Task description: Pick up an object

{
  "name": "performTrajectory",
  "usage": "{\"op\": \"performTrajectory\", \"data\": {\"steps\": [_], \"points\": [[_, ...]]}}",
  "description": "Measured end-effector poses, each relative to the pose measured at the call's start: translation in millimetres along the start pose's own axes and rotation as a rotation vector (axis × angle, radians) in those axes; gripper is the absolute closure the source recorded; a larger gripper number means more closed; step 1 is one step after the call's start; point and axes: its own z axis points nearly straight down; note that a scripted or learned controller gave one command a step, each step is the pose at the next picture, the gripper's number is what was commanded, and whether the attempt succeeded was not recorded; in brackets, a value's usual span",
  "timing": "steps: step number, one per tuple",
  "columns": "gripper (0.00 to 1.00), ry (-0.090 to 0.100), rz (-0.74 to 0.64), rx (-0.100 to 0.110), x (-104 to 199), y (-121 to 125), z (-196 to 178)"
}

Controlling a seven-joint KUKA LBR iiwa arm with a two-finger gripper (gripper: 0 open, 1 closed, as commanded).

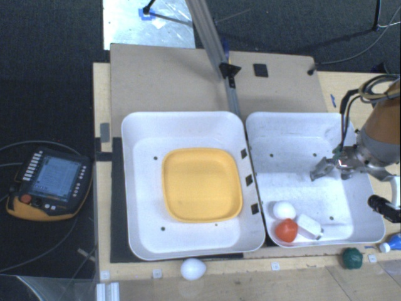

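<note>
End effector (327,168) over right shallow white bin (294,133), right side, empty; finger state unclear. Small red ball (287,231), white ball (284,210) and white block (309,226) sit at bin's near edge. Square yellow plate (202,184) in left bin (144,168).

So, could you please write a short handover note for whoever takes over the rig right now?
Gripper: over the right bin, near its right wall and above its middle; nothing seen between its fingers, and I cannot tell whether they are open or shut.
Right bin, near corner: a white ball, a red ball and a white block, close together.
Left bin: a yellow plate lying flat.
On the bench outside the bins: a white egg-shaped object in front of the left bin, a dark green ball by the right bin's near corner.
Done: nothing picked up yet.
Left: grasp and lift one object.
</note>
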Motion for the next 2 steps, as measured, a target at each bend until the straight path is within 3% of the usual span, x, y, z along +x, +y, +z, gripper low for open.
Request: {"op": "performTrajectory", "data": {"steps": [1, 2], "points": [[0.0, -0.001, 0.0, -0.003, 0.0, 0.3, 18.9], [1.0, -0.001, 0.0, -0.005, -0.1, 0.7, 8.0]]}}
